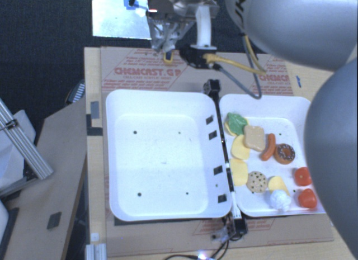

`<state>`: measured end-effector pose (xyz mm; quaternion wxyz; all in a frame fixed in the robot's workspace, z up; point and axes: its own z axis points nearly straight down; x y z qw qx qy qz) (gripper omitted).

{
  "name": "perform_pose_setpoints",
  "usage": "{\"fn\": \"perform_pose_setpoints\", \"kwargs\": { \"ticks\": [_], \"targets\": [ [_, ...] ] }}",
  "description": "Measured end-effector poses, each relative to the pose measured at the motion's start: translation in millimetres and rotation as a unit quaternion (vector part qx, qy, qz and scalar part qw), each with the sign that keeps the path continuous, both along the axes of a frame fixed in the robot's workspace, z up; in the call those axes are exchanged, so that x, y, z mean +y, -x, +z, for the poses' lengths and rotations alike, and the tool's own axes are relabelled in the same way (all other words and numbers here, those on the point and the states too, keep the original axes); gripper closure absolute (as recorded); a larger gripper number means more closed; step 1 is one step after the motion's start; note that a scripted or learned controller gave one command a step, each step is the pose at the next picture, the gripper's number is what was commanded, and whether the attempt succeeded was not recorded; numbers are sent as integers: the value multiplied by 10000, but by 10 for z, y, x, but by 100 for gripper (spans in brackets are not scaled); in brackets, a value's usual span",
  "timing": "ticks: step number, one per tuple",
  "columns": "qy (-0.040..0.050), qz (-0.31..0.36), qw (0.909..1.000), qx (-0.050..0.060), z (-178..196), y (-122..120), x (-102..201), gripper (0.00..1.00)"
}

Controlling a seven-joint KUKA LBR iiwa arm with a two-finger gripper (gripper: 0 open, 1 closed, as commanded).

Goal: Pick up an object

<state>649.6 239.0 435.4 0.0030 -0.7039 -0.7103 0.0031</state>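
1. Plastic toy food lies in the right bin point(296, 113): a leafy green piece point(236, 122), a tan toast slice point(254, 137), a glossy orange sausage point(269, 146), a chocolate donut point(285, 153), flat yellow pieces point(241, 149), a speckled cookie point(257, 182) and two red tomatoes point(305, 188).
2. Smooth and white, the left bin point(162, 152) has rounded corners and a raised rim.
3. Gripper point(166, 46) hangs above the cardboard point(140, 71) beyond both bins, well apart from the food; whether its fingers are parted I cannot tell.

Right bin point(263, 105) corner behind grey arm point(335, 158)
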Motion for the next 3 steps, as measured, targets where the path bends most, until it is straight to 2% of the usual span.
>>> {"fn": "perform_pose_setpoints", "kwargs": {
  "ticks": [1, 2, 3],
  "targets": [
    [-28, -18, 9999, -105, 1074, 238, -48, 100],
    [2, -61, 10000, -48, 998, 268, -600, 100],
    [9, -1, 10000, 23, -253, 580, -9, 100]
  ]
}}
